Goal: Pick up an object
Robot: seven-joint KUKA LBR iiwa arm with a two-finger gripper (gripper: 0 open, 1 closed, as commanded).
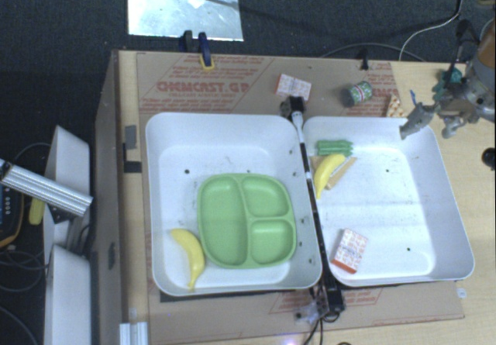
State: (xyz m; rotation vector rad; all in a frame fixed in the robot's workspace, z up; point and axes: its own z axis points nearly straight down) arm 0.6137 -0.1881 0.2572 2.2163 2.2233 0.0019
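Camera view: gripper hung over the right bin's far right corner, fingers spread apart w/ nothing btwn them. Candidates sat well away: yellow banana and green item by that bin's far left corner, small box near its near left corner. Left bin held a green divided plate and a second banana. Risk, imo: banana, green item and a thin stick lay touching, so a grab could slip or drag a neighbour.
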